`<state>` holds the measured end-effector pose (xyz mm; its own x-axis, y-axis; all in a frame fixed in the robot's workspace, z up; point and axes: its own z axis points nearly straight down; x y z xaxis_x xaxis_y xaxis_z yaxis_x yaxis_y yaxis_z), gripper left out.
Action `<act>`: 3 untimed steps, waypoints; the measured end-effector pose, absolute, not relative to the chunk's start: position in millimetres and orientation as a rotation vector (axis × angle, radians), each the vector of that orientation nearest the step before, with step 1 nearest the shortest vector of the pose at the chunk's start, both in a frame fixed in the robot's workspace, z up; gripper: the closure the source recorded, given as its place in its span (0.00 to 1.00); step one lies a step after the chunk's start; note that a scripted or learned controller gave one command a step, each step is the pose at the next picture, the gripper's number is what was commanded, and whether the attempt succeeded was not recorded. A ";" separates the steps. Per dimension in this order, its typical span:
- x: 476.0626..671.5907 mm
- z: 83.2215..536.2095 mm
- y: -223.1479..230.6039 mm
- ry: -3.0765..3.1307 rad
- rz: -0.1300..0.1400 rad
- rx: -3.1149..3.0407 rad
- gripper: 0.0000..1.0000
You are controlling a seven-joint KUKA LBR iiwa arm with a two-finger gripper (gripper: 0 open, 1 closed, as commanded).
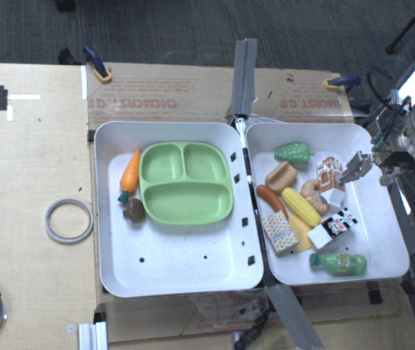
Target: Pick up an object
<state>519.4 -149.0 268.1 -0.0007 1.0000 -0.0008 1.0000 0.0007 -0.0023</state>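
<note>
camera view | gripper [356, 168] low over right bin [389, 217] | near carton [329, 172]

The arm [411, 133] is mostly grey metal, with a bit of orange showing at the right edge and a few dark cables running along it. The claw [356, 168] looks like thin greyish metal fingers.

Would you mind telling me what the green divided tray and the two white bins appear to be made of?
The pale green three-compartment tray looks like moulded plastic with a matte finish: uniform colour, rounded corners, soft highlights. The two shallow white bins also look like thin, smooth plastic, judging by their rounded rims and slight sheen, though coated metal cannot be excluded.
</note>
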 end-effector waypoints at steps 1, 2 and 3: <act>511.2 163.5 -125.4 -2.181 0.003 -2.258 0.00; 522.7 93.8 -106.9 -2.448 0.015 -1.993 0.00; 522.9 102.1 -103.2 -2.442 0.008 -1.987 1.00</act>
